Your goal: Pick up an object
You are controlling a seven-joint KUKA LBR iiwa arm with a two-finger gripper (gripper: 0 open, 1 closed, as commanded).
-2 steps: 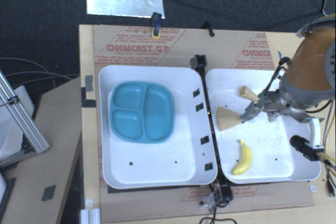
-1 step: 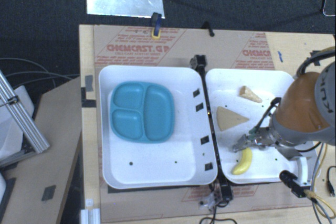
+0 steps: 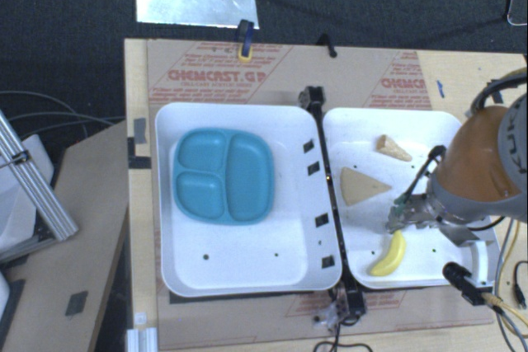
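Camera view from above takes in a bench covered with brown printed cardboard (image 3: 272, 70), on which two shallow white bins sit side by side. Inside the left white bin (image 3: 190, 260) lies a light-blue plastic plate with three compartments (image 3: 223, 175), near the bin's upper left part. Over the right white bin (image 3: 363, 136) hangs the grey arm with its orange band (image 3: 483, 157), reaching in from the right. Its two-finger gripper (image 3: 402, 218) is low over the bin floor, just above the top end of a yellow plastic banana (image 3: 388, 255); whether the fingers are apart or together cannot be told. The banana lies near the bin's front edge. A tan triangular wedge (image 3: 361, 184) rests just left of the gripper, and a smaller tan wedge-shaped piece (image 3: 393, 148) lies further back.
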